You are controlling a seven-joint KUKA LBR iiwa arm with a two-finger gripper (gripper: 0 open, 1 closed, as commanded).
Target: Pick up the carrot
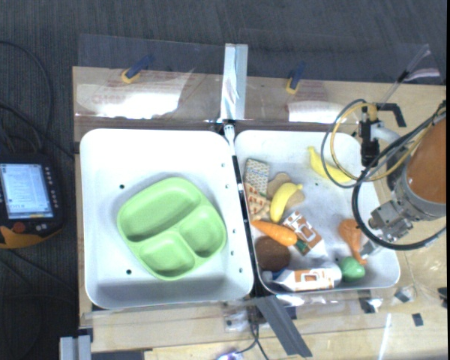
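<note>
Carrot first: it lies near the middle of the right bin, and everything turns on how it sits relative to the gripper.

Start at the gripper. You see it at the right bin's right-hand side, low under the orange-banded wrist and tangled in black cable. Whether it is spread or closed, you cannot tell from this slant, so do not count on either.

Just beside it, toward the bin's centre, sits a short orange piece with a green piece below it. Do not mistake that for the target, though I judge this from shape alone.

Further left, past a small printed box that touches its thick end, you reach the carrot itself. It lies well to the left of the gripper as the camera sees it, at about the same height in the view. Its long axis runs nearly left to right, tilted slightly — thin tip toward the wall between the bins, thick end toward the arm.

Around it things are crowded: a brown round thing touches it from below and a banana lies just above.

Your coming move is, in my judgement, a sideways travel leftward over the orange piece and the box, then a descent with the grip set across the carrot's axis — closing from the banana side and the brown side, where room is tight.
</note>
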